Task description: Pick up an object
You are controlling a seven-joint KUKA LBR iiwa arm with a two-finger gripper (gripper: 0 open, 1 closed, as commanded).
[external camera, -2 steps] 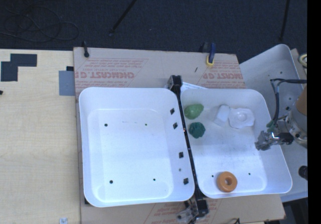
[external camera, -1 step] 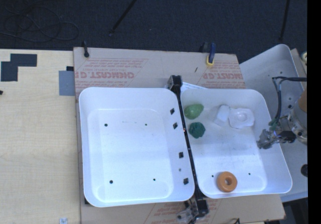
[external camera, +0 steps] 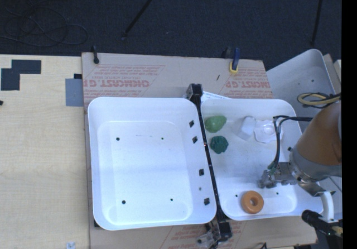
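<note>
The right bin (external camera: pixel 234 211) holds a light green lump (external camera: pixel 215 124), a dark green ball (external camera: pixel 218 144), a clear crumpled piece (external camera: pixel 254 128) and an orange ring (external camera: pixel 252 202). My gripper (external camera: pixel 271 178) sits low in the right bin, near its right side, just above and right of the orange ring. It is apart from the ring. Nothing shows between its fingers.
The left bin (external camera: pixel 100 130) lies beside the right one, with a black divider (external camera: pixel 203 153) between them. Both rest on cardboard (external camera: pixel 145 77). A yellow clamp (external camera: pixel 235 66) stands at the back edge. The arm (external camera: pixel 321 144) covers the right bin's right rim.
</note>
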